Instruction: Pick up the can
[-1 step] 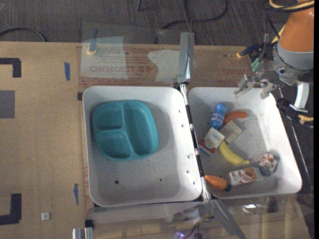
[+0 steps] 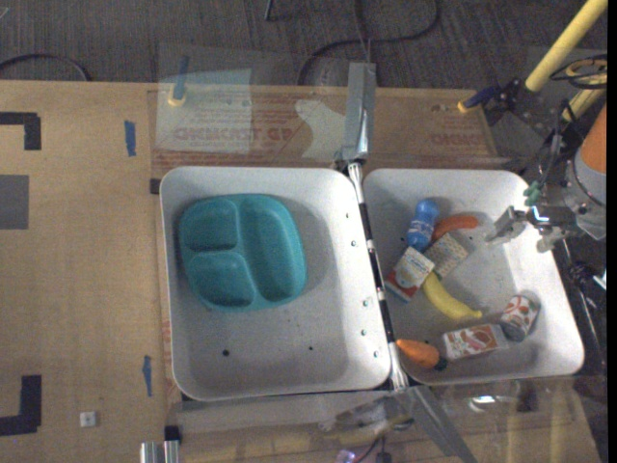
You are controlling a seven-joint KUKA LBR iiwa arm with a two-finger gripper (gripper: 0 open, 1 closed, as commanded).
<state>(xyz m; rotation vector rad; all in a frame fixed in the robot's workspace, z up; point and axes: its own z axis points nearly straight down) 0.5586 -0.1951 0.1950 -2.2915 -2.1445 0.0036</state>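
Observation:
The can (image 2: 519,316) is small, red and white, and lies on its side in the near right corner of the right bin (image 2: 569,355). One end of it touches a red and white carton (image 2: 472,340). My gripper (image 2: 528,231) hangs over the right bin's far right part, well behind the can and apart from it. Its fingers (image 2: 505,225) stand open with nothing between them.
The right bin also holds a banana (image 2: 449,300), a blue bottle (image 2: 420,224), an orange carrot-like piece (image 2: 455,224), a small box (image 2: 413,270) and an orange item (image 2: 418,353) at the front. A teal divided plate (image 2: 241,251) lies in the left bin (image 2: 280,365).

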